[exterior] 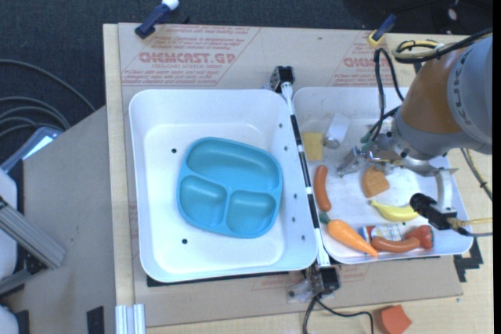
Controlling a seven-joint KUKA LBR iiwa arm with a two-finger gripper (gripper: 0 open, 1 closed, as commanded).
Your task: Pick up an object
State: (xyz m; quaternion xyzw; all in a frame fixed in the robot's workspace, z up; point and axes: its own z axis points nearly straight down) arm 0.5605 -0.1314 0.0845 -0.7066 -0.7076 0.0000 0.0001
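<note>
My gripper (356, 156) is low in the right bin (344, 102), near its middle, with the grey and orange arm (438, 102) reaching in from the right. Just below and right of it lies a brown bread piece (375, 183). A yellow cheese block (313, 145) and a small grey object (337, 130) lie to its left and upper left. Nearer the front are an orange-red sausage (321, 188), a carrot (350, 236), a banana (395, 210) and a red sausage (404, 241). I see nothing held.
The left bin (149, 168) holds a blue divided plate (229, 185). A black clip (283, 77) sits on the wall between the bins. A black part (429, 209) of the arm hangs over the right bin's front right. A blue-handled tool (155, 18) lies beyond the bench.
</note>
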